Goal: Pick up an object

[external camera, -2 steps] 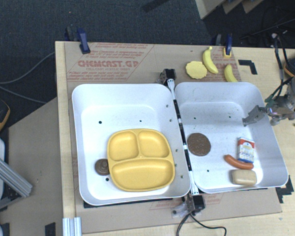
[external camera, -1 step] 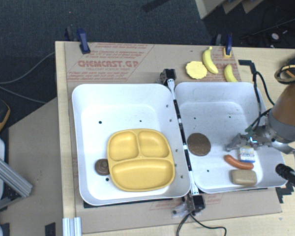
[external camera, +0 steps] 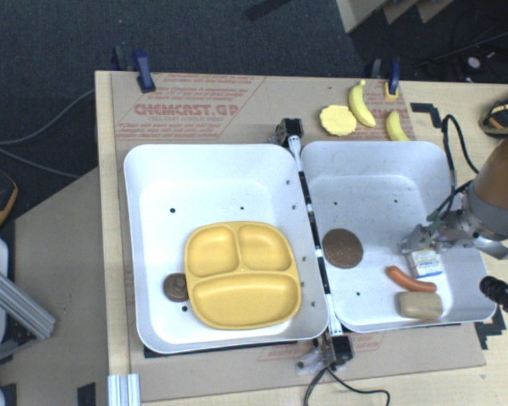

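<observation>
Nearest the bottom edge of the frame, in the lower right corner of the right bin (external camera: 381,163), lies a pale beige lump (external camera: 420,304). Just above it is a small reddish sausage (external camera: 411,279), lying aslant and close to the lump.

The left bin (external camera: 152,193) holds a yellow divided plate (external camera: 240,274) across its lower middle. A small brown piece (external camera: 176,288) sits against the plate's left edge.

Further up in the right bin, a small white and blue packet (external camera: 427,264) lies right of centre. The gripper (external camera: 422,242) is directly above it in the picture, at the end of the arm (external camera: 498,194) that comes in from the right edge. Whether the gripper is apart, together or clamped on the packet cannot be told, nor whether it touches the packet.

A dark brown round disc (external camera: 343,249) rests to the left, near the wall shared by the two bins, well apart from the gripper.

Beyond the bins, on the bench (external camera: 195,108) at upper right, are a yellow round piece (external camera: 339,119) and two bananas (external camera: 361,104) (external camera: 395,127). A blue clamp (external camera: 141,70) grips the far edge at upper left.
</observation>
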Robot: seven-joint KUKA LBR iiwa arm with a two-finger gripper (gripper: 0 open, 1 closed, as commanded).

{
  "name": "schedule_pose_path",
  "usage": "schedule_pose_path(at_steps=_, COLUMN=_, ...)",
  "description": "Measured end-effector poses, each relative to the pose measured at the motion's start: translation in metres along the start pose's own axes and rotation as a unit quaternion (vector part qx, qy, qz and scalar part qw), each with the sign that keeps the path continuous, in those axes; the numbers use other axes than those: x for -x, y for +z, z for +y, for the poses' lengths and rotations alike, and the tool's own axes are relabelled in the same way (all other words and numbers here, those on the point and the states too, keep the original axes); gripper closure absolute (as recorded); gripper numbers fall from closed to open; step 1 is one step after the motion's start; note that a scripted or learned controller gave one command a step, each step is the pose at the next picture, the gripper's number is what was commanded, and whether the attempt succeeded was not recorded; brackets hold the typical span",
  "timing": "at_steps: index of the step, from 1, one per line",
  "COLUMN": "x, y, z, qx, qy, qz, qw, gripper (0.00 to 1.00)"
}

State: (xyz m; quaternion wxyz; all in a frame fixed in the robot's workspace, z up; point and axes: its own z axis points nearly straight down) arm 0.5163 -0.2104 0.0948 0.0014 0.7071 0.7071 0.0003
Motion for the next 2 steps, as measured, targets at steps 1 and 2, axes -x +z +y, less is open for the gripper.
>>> schedule_pose_path(at_steps=1, x=-0.083, y=0.001, z=0.064, qx=0.002, qy=-0.005, qz=0.001, qw=1.0000, gripper=1.00)
schedule_pose_path(at_steps=2, x=-0.165, y=-0.096, z=0.060, qx=0.004, qy=-0.005, qz=0.002, qw=1.0000, gripper=1.00)
